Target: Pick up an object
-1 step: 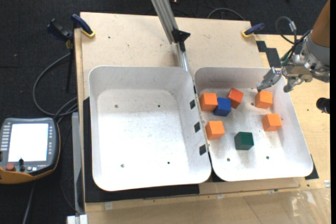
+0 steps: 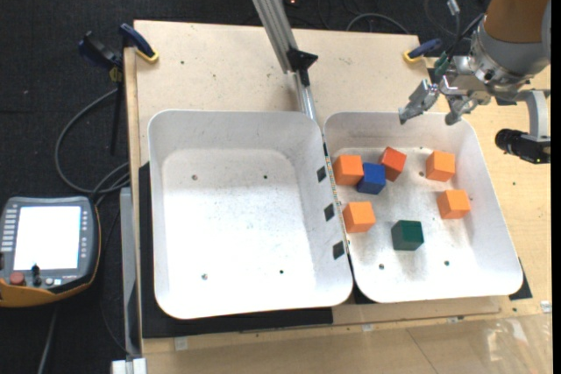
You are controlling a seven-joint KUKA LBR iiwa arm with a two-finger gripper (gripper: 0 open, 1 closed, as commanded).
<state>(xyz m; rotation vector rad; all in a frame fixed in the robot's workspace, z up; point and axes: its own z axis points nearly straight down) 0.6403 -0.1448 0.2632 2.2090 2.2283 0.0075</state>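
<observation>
Blocks, that's what I'm after here, and all six sit in the right bin [image 2: 491,276]. There are four orange ones, a blue block [image 2: 372,179] and a dark green block [image 2: 407,235]. My gripper [image 2: 436,107] hangs above the far edge of that bin with the fingers [image 2: 415,107] spread apart, nothing between them.

They look like small, hard cubes, so my guess is they're light and stiff with flat faces, easy to squeeze without crushing, maybe a bit slick. The trick is finding one with room on both sides. The far-left orange block [image 2: 349,168], the blue one and the tilted orange block [image 2: 394,160] are bunched up and touching, so I'd skip those. The far-right orange block [image 2: 440,165] sits on its own and closest to me, so I'd take it across two opposite flat sides. The green one also stands clear.
</observation>
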